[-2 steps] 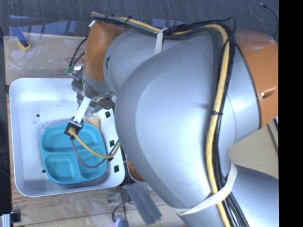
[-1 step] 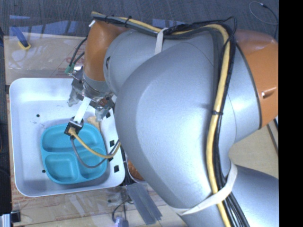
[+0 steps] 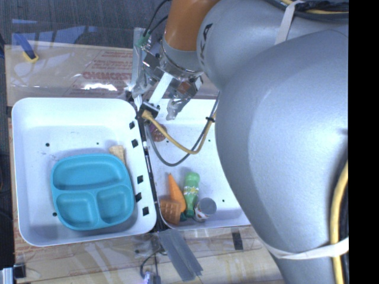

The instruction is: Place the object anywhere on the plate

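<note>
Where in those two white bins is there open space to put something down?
Left bin: bare floor behind the blue plate, and the plate's three compartments hold nothing; a tan piece sits at its far right corner. Right bin: crowded in the near corner, with carrot, green bottle and cup bunched together.

Wooden bench (image 3: 106,259), clear plastic sheet (image 3: 71,70) glinting, dark grey backdrop (image 3: 77,5) behind

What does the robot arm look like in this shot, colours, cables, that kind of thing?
The arm is bulky, rounded and smooth grey, with an orange band above the wrist. Its gripper is a small metal assembly, silver and black. A yellow cable loops below it alongside a thin black one.
</note>
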### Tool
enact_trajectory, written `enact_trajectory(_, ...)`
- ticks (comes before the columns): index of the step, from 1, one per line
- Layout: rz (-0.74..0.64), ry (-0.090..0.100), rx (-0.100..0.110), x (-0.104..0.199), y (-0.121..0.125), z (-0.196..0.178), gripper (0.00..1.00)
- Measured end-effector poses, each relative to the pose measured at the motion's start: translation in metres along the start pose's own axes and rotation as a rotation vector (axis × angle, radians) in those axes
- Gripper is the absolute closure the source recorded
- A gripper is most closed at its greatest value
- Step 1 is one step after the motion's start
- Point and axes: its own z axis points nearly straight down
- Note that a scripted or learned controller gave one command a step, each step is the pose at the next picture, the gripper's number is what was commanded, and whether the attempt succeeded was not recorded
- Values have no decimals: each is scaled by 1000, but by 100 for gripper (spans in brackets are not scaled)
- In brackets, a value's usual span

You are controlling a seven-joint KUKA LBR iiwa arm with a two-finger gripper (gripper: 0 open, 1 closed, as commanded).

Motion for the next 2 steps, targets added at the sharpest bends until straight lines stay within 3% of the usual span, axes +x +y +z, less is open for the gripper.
enact_trajectory(1,103,-3,3,17,-51,94,0)
enact_trajectory(2,93,-6,7,18,-52,85,100)
